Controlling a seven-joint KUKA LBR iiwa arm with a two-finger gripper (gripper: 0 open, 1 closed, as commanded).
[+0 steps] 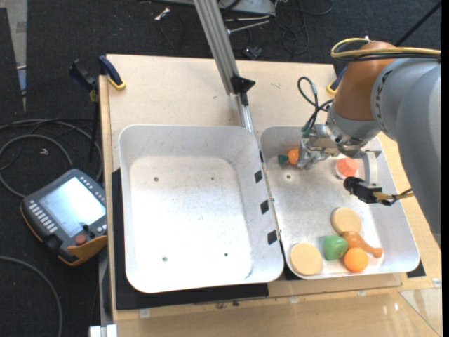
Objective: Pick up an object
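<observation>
Your grey arm (403, 97) with the orange band above its wrist reached in from the right and bent down over the right-hand shallow white bin (393, 262), its wrist angled toward the bin's far left corner. The jaws' gripper (306, 159) sat low over the bin floor there, right beside a small orange object with a green end (290, 158); that piece touched or nearly touched the tip on its left side. You could not tell how far the jaws stood apart, nor whether they had hold of anything, since the wrist body hid the tips. Black cables looped off the wrist, and a black-and-yellow fitting (368, 192) hung below it over the bin.

Just right of the wrist lay a pink-red piece (346, 167), partly hidden. Well apart, in the near part of the same bin, you had a cluster: two tan round flat discs (306, 258) (346, 221), a green lumpy piece (334, 246), an orange ball (356, 259) and a tan drumstick-shaped item (359, 241) touching the ball.

The left-hand white bin (133, 188) sat beside it on the wooden desk (168, 86).
</observation>
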